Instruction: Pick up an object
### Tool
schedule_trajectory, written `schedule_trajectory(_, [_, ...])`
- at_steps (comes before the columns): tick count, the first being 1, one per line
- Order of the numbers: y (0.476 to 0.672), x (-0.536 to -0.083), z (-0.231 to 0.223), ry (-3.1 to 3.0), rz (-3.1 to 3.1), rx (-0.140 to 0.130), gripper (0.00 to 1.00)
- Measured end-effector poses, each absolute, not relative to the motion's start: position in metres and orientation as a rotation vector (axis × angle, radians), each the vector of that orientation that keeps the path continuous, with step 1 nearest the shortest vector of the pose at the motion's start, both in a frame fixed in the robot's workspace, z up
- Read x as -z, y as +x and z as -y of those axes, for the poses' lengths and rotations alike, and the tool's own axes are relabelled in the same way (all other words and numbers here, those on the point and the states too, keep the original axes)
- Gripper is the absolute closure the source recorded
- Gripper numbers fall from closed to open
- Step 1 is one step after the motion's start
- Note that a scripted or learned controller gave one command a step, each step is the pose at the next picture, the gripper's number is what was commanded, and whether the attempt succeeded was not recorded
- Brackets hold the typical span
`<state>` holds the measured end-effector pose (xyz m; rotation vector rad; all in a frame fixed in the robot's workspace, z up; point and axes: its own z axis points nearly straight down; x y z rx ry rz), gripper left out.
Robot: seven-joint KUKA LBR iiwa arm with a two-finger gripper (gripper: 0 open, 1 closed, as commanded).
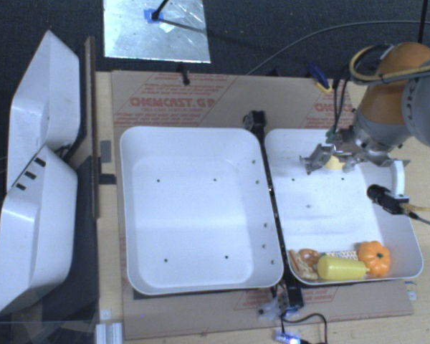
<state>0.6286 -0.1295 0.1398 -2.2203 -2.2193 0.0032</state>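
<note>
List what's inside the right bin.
In the right bin, along the near wall: a yellow object, an orange pumpkin-like toy, a tan piece. The gripper hangs above; a pale item sits at it, partly covered.

Two white bins (193, 138), cardboard sheet (179, 95), metal plate (156, 20), dark carpet (272, 13)

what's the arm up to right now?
The KUKA arm reaches into the right bin from the right, its gripper up over the far part of the bin, with a small pale yellow object at its jaws. An orange pumpkin-like toy, a yellow piece and a pretzel-like item sit along the near wall. The left bin sits beside it.
</note>
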Motion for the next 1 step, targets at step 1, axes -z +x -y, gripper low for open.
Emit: schedule_trajectory(1, [0.6276,-0.0876,0.1292,-2.219,2.22,-0.003,0.0])
